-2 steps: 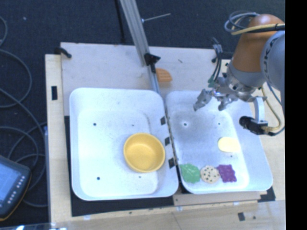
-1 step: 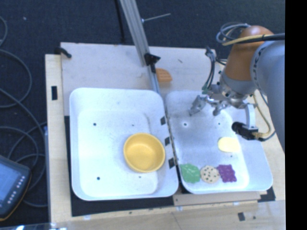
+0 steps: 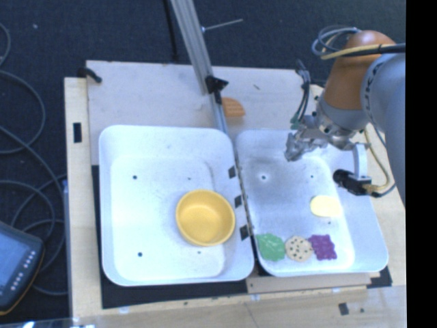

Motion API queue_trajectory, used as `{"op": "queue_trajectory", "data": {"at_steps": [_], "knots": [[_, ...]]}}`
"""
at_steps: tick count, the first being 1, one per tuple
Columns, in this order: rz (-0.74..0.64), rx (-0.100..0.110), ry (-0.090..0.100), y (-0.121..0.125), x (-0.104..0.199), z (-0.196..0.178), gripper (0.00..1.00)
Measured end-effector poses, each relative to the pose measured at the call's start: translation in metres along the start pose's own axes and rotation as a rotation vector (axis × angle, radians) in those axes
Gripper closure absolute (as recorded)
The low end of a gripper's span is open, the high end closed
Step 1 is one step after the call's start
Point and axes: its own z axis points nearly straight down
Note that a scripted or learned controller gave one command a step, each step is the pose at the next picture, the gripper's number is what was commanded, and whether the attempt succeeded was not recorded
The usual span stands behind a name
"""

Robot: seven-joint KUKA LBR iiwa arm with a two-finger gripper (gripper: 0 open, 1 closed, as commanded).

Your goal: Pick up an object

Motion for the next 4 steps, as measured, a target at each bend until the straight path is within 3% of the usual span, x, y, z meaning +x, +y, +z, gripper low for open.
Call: {"op": "queue_trajectory", "data": {"at_steps": [2,4], "knots": [[-0.009,-0.002,0.001,-0.004,-0.007,-0.104,1.0],[-0.014,0.004,0.004,-0.014,0.108,-0.087,1.0]]}}
